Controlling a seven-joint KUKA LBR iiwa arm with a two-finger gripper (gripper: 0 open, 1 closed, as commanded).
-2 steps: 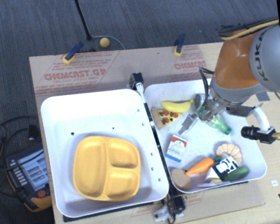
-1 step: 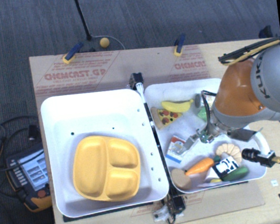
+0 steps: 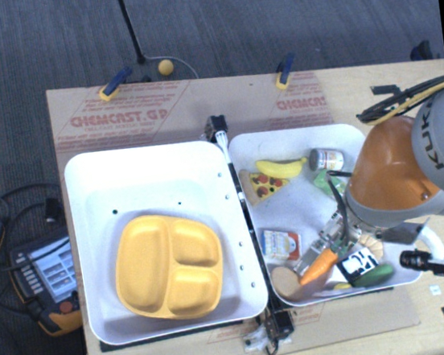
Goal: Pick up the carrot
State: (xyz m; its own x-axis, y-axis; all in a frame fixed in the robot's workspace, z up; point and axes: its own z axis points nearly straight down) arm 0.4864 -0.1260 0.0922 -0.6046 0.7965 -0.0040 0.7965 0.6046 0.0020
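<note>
Carrot (image 3: 318, 268) in right bin (image 3: 282, 139) front, tilted, touching gripper (image 3: 333, 241) just above; gripper opening: cannot tell

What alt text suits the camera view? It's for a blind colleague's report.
The gripper is low in the right bin, right at the orange carrot, among a banana and other small items. A yellow divided tray lies in the left bin.

I'm working in a robotics lab: a board-topped worktop (image 3: 117, 117) held by spring clamps (image 3: 115, 83), two white bins (image 3: 86, 190), grey carpet (image 3: 264, 5), loose cables (image 3: 6, 201) and a control pendant (image 3: 44, 273) alongside.
</note>
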